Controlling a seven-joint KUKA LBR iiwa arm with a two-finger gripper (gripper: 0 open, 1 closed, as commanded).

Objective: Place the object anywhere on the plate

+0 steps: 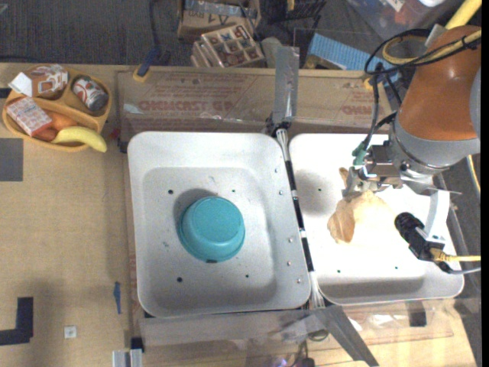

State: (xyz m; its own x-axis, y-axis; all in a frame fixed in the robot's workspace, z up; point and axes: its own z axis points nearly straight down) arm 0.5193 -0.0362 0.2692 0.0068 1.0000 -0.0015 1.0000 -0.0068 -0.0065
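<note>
So the light-brown wooden bench is carrying two shallow white plastic bins side by side, the left bin and the right bin, edges pretty much touching. A yellow-orange tray of toy food is sitting at the bench's far left corner, and a flat brown cardboard sheet is lying behind the bins.

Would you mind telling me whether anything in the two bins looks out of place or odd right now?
Nothing looks spilled or damaged. The teal plate sits in the left bin and looks upside down, dome up. The tan object is over in the right bin, just below the gripper, so it is not on the plate yet.
</note>
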